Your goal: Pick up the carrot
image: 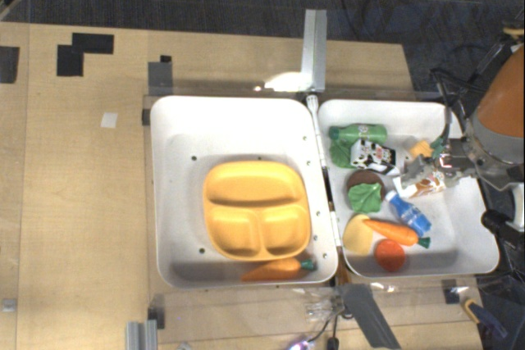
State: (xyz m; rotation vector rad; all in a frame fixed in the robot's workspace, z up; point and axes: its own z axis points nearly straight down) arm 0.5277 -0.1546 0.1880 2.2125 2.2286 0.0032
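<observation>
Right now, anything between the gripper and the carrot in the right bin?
Yes. A blue bottle lies between the gripper and the carrot, close against the carrot's upper side. Nothing lies on top of the carrot.

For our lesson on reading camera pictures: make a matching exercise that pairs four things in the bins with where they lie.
Things:
1. yellow tray
2. carrot
3. green bottle
4. red ball

Places:
A. far end of the right bin
B. near end of the right bin
C. middle of the left bin
D. between the blue bottle and the red ball

Pairs: 1-C, 2-D, 3-A, 4-B
</observation>
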